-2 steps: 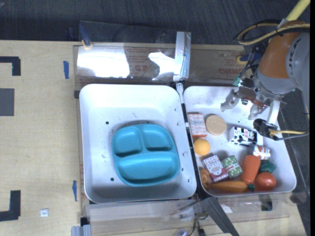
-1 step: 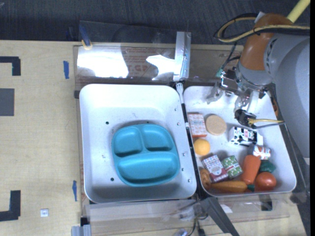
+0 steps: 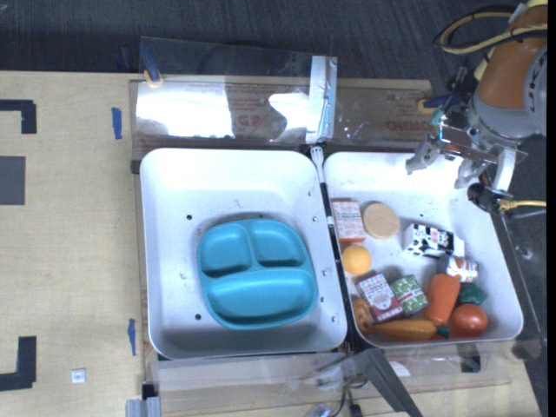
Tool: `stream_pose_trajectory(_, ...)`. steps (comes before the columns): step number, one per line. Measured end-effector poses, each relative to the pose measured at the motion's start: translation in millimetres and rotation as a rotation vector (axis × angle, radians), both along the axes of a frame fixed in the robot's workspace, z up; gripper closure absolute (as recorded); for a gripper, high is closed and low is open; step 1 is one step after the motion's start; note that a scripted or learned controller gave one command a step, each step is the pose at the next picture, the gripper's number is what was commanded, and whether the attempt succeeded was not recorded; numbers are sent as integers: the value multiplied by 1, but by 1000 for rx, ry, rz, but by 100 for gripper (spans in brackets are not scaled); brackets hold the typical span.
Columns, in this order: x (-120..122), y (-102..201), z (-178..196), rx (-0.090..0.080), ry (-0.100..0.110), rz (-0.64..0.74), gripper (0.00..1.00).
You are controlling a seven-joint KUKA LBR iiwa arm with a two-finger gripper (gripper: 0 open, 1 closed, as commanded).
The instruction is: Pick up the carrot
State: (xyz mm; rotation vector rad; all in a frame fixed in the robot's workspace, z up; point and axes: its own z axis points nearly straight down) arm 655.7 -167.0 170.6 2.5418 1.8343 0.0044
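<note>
The carrot (image 3: 442, 297) is an orange cone with a green top, lying in the front right corner of the right bin (image 3: 391, 179). It rests among other toy foods, with a red tomato (image 3: 469, 321) touching its near end. My gripper (image 3: 445, 168) hangs over the back right part of that bin, well behind the carrot. Its fingers are spread apart with nothing between them.
Around the carrot lie a long orange sausage-like piece (image 3: 404, 328), a green box (image 3: 410, 294), a red box (image 3: 375, 290), a cow-pattern carton (image 3: 431, 240), an orange ball (image 3: 354, 259), a round biscuit (image 3: 380, 220) and a red-and-white pack (image 3: 347, 221). The left bin (image 3: 174, 189) holds a blue divided plate (image 3: 256, 272).
</note>
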Motion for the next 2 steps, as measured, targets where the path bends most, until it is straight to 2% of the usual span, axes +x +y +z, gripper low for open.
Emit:
stream_pose_trajectory(1,9,37,-86,5,18,-122,0)
stream_pose_trajectory(2,8,58,-85,-1,21,-204,0)
